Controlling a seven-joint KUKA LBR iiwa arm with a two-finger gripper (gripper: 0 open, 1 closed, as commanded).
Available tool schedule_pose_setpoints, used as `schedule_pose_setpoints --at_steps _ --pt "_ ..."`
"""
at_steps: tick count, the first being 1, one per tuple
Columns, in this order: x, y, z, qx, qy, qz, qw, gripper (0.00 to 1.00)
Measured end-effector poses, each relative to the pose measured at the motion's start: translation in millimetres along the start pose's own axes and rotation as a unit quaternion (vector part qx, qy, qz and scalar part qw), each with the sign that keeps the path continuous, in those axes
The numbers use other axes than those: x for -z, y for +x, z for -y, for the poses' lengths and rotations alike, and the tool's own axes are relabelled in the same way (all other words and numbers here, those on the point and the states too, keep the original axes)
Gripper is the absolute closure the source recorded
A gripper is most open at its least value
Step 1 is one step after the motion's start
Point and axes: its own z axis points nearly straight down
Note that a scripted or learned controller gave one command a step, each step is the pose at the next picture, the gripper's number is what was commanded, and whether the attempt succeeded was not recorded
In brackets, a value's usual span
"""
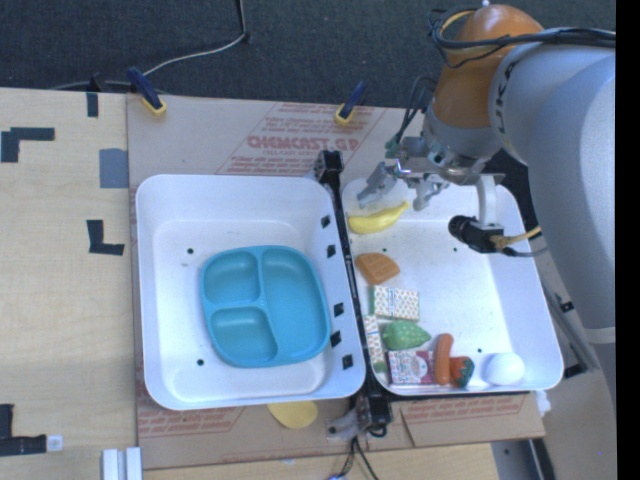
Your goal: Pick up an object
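My gripper (399, 189) hangs over the back left corner of the right bin (520, 298), its fingers spread open with nothing between them. A yellow toy banana (378, 218) lies on the bin floor just in front of the fingertips, close to the left finger (373, 188). Nearer the front I see a tan cookie-like piece (378, 266), a checkered packet (396, 303), a green piece (403, 335), a small printed box (408, 367), an orange-red carrot-like toy (446, 358) and a white ball (503, 369).
The left bin (160, 268) holds a blue divided plate (265, 304). A black divider (340, 268) runs between the bins. A yellow disc (293, 414) lies on the cardboard in front of the bins. The arm's grey body (570, 148) fills the right side.
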Motion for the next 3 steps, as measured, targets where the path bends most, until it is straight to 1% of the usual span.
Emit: schedule_pose_setpoints --at_steps 1,2,3 --pt "0 13 -12 0.000 0.000 0.000 1.0000 0.00" --pt "0 10 26 -0.001 0.000 0.001 1.0000 0.00" --pt "0 17 32 -0.001 0.000 0.001 1.0000 0.00"
